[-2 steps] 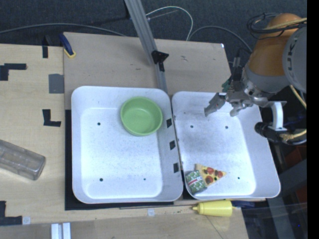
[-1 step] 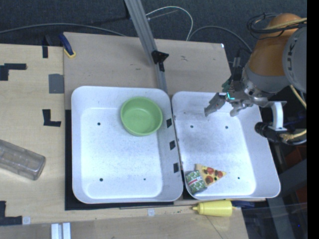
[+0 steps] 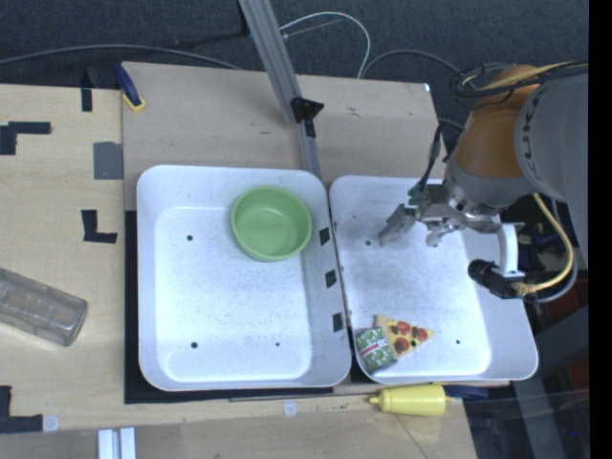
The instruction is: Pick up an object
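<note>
Yellow bottle [image 3: 413, 400] on the bench at the front edge. Left bin [image 3: 163, 285]: 1 green bowl [image 3: 272, 223], upright. Right bin [image 3: 478, 352]: pizza-slice toy [image 3: 405, 334] beside a green packet [image 3: 374, 346], front-left corner. Gripper [image 3: 413, 229] above, fingers spread, grasping nothing.

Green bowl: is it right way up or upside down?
Right way up. The bowl shows its open hollow and rim facing up, sitting in the left bin.

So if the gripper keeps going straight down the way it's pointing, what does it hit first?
Probably the bare floor of the right bin. The gripper, fingers spread, hangs over its upper part, well clear of the pizza slice; depth is unclear.
</note>
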`<action>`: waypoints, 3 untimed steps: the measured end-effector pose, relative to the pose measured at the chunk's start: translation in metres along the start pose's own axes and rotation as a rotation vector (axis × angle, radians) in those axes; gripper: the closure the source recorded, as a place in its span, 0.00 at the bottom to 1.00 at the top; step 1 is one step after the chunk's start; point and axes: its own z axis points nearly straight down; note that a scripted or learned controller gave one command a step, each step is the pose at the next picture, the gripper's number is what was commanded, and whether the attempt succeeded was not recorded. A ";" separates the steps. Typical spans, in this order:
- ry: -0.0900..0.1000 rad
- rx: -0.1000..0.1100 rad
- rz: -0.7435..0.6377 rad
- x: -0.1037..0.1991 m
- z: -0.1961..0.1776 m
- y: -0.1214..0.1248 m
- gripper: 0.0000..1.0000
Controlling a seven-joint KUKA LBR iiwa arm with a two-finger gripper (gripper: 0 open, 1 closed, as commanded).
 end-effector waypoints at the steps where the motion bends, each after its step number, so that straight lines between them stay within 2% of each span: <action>1: 0.000 0.001 0.000 0.001 0.065 -0.002 0.00; 2: -0.001 -0.008 0.000 0.001 0.067 -0.002 0.00; 3: 0.000 -0.008 -0.001 0.002 0.058 -0.002 1.00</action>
